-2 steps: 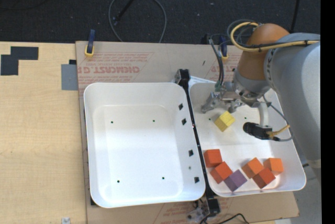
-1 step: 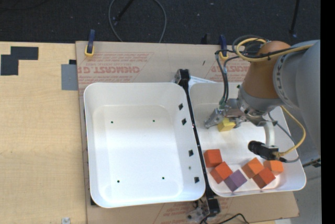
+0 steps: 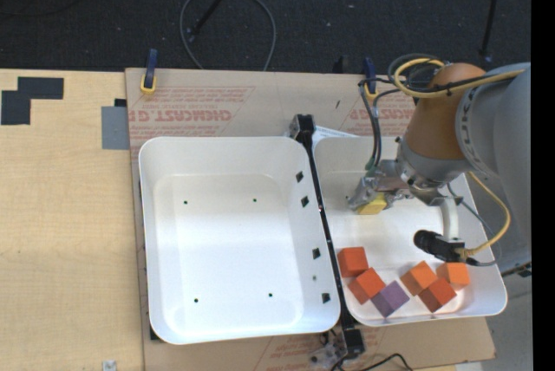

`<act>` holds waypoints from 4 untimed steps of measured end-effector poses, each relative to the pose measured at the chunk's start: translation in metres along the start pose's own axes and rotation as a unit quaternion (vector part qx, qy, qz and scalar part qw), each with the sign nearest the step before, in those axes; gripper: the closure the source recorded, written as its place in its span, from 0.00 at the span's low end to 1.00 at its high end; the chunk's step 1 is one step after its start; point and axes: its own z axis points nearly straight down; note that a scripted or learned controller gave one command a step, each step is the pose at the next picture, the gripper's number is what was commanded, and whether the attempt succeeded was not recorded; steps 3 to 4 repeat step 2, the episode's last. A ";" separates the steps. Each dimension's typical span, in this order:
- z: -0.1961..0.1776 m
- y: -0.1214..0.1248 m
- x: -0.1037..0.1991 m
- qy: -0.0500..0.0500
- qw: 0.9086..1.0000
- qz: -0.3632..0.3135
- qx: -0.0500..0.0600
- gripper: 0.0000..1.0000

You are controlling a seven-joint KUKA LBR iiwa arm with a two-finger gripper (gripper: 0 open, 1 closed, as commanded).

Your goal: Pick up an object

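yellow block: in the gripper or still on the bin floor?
Cannot tell. The yellow block sits right at the gripper in the right bin; contact is unclear.

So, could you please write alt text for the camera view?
A grey robot arm reaches into the right white bin, its gripper low at a yellow object. Orange blocks and a purple block lie nearer.

Past the table's (image 3: 61, 231) far edge you see dark carpet (image 3: 104, 5) crossed by looping cables (image 3: 227, 22). Brown cardboard (image 3: 225, 105) lies on the table, held by a yellow clamp (image 3: 149, 74) and a blue clamp (image 3: 368, 74).
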 end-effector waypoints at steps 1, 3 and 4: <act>-0.094 0.003 0.065 0.000 1.000 -0.003 -0.004 1.00; -0.102 0.062 0.129 0.000 1.000 -0.003 -0.001 1.00; -0.102 0.062 0.129 0.000 1.000 -0.003 -0.001 1.00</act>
